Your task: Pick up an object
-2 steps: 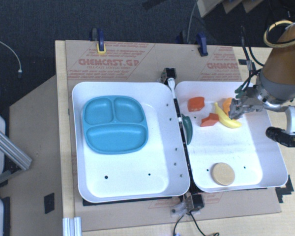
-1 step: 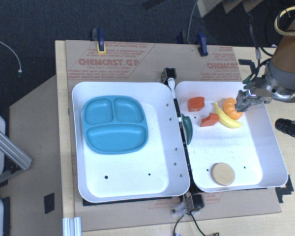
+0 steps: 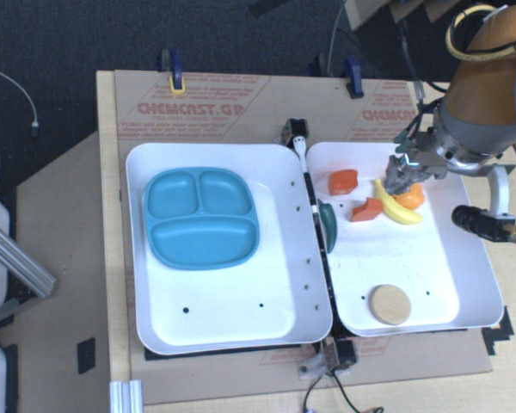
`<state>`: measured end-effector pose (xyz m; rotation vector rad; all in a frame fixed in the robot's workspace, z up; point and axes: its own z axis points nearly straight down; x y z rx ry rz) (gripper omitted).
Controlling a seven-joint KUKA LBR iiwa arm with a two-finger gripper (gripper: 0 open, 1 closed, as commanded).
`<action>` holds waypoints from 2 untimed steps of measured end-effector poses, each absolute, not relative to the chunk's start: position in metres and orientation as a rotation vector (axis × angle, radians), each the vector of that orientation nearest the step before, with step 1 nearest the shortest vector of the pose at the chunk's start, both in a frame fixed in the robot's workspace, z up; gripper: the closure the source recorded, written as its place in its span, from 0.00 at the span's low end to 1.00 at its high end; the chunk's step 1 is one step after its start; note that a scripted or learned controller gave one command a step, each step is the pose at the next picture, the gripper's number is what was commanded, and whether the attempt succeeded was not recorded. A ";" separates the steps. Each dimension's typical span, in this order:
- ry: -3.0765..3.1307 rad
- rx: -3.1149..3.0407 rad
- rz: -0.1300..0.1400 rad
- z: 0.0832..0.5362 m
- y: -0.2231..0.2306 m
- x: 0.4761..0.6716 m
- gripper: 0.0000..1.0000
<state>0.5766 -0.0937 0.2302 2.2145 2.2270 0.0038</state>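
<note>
In the right bin (image 3: 464,274) lie an orange-red block (image 3: 343,181), a smaller red wedge (image 3: 365,211), a yellow banana (image 3: 397,206) and an orange piece (image 3: 414,198) beside it. A round tan disc (image 3: 390,305) sits near the bin's front. A dark green object (image 3: 327,224) rests at the bin's left wall. My gripper (image 3: 402,177) reaches in from the right and hangs right over the banana's upper end, between the block and the orange piece. The wrist hides its fingertips.
The left bin (image 3: 155,304) holds a blue divided plate (image 3: 203,216). Clamps sit at the cardboard's back edge, and a black fitting (image 3: 294,131) stands between the bins at the rear. A black part on the arm (image 3: 482,221) overhangs the right bin's right side.
</note>
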 end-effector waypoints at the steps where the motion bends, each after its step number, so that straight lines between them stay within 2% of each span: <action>1: 2.227 2.213 0.006 0.240 -0.040 0.579 1.00; 2: 2.227 2.219 -0.001 0.241 0.013 0.568 1.00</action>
